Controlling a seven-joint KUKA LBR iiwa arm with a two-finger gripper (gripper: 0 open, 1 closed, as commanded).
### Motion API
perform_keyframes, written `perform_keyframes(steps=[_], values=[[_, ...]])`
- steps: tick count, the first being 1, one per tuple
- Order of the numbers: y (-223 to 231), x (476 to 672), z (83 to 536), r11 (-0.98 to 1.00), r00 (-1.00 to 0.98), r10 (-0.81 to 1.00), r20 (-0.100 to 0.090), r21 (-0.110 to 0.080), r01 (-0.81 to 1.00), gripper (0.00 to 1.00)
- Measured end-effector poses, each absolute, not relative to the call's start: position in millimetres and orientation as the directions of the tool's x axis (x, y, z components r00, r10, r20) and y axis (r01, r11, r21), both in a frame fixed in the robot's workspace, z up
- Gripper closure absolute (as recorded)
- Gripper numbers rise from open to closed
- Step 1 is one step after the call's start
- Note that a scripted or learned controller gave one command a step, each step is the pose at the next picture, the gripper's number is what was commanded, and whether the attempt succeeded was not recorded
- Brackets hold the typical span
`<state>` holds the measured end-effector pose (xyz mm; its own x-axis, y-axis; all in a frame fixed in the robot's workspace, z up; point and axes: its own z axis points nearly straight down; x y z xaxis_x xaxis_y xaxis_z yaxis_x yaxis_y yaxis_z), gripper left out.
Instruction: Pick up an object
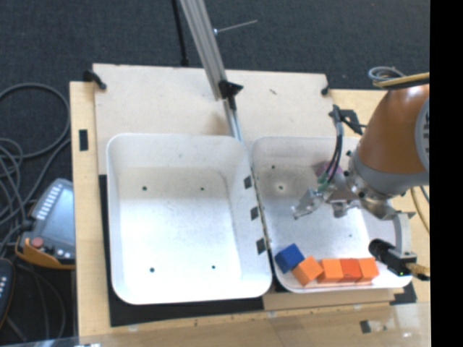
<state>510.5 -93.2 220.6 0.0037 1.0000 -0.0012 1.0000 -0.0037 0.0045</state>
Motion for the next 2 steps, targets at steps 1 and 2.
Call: perform_keyframes(steps=[1, 2], values=[[-159.6, 552.0, 175.1, -0.004, 0.004, 1.000, -0.005, 0.000, 1.000, 0.00], [-182.9, 599.6, 93.9, 0.002, -0.002, 1.000, -0.004, 0.003, 1.000, 0.00]])
